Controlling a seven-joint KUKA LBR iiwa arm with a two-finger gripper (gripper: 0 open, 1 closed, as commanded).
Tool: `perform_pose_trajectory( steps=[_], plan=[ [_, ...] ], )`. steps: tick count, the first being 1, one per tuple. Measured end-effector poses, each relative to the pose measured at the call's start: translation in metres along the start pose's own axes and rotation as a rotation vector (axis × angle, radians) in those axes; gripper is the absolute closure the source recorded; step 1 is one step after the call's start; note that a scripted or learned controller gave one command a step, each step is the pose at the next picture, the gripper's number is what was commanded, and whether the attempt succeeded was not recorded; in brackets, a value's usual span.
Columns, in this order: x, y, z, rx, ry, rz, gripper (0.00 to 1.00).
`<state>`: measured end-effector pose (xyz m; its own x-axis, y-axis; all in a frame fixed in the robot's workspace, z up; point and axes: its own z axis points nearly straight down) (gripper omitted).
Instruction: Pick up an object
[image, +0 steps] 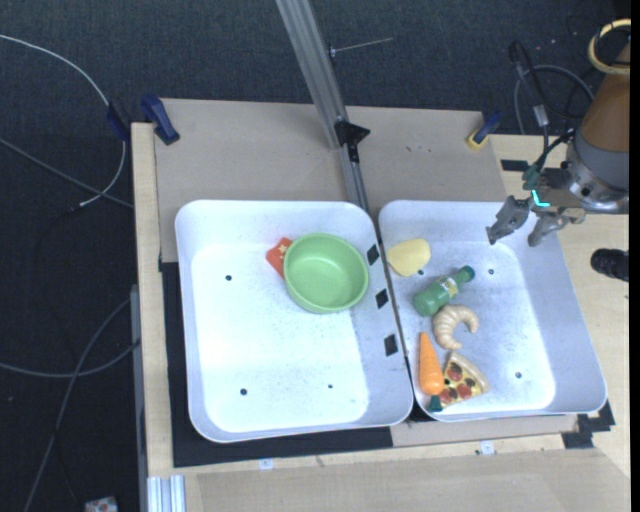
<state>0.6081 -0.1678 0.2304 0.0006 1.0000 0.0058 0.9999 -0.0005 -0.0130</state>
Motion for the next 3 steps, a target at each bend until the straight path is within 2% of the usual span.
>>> perform_pose_trajectory(
  steps=[1, 2, 3],
  plan=[
    [0.000, 0.001, -0.004, -0.007, -0.001, -0.001, 0.00],
    [0.005, 0.000, 0.040, 0.001, 0.000, -0.001, 0.00],
    [0.004, 0.005, 0.084, 0.001, 0.000, 0.000, 0.00]
  ],
)
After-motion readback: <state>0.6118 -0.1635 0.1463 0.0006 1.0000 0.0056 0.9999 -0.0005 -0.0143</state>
